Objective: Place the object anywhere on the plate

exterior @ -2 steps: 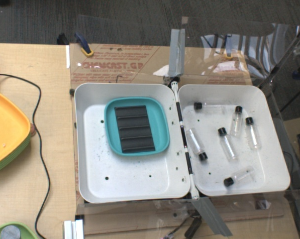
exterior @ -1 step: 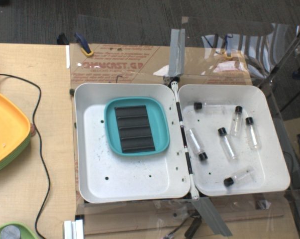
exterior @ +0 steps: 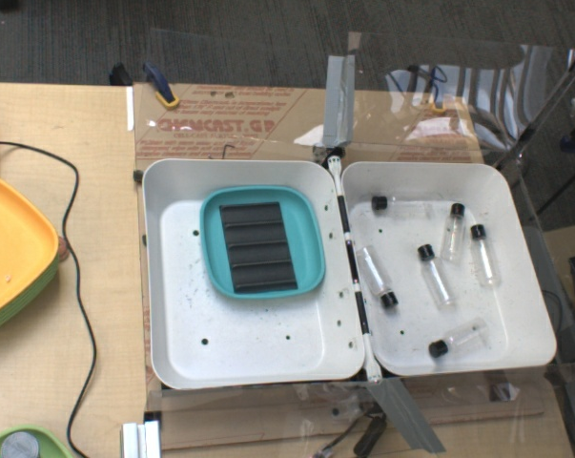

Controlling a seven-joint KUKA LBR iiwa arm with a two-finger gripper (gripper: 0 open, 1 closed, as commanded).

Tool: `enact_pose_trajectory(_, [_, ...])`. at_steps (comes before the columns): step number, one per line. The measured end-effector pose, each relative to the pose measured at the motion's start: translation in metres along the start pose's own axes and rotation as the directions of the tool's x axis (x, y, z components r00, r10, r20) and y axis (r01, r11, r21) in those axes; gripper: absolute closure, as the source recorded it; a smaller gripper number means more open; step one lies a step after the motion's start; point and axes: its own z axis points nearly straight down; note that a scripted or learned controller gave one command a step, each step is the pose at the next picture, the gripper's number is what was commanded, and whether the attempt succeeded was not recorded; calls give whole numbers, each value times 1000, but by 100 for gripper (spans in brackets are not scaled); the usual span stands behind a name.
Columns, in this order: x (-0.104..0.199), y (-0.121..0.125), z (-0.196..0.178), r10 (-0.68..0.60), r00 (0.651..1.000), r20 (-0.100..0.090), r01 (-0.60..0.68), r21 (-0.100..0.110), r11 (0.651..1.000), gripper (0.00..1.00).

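Observation:
A teal square plate [exterior: 214, 246] lies in the upper middle of the left bin [exterior: 182, 322]. A black ridged insert [exterior: 257, 246] rests on it. The right bin [exterior: 521, 294] holds several clear tubes with black caps. One tube [exterior: 376, 277] lies close to the divider. Others lie near the middle [exterior: 434, 275], toward the right wall [exterior: 483, 254] and by the front wall [exterior: 456, 340]. All the tubes lie flat and apart from the plate.
Yellow dishes [exterior: 10, 246] are stacked on the wooden bench at far left, with a black cable [exterior: 80, 284] running beside them. Cardboard [exterior: 230, 122] and a grey metal post [exterior: 338, 103] stand behind the bins. A clear panel borders the right bin.

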Motion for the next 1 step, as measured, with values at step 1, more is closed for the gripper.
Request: enact_pose_trajectory(1, [8, 11, -1, 77, 997, -2, -77, -2, 997, 0])
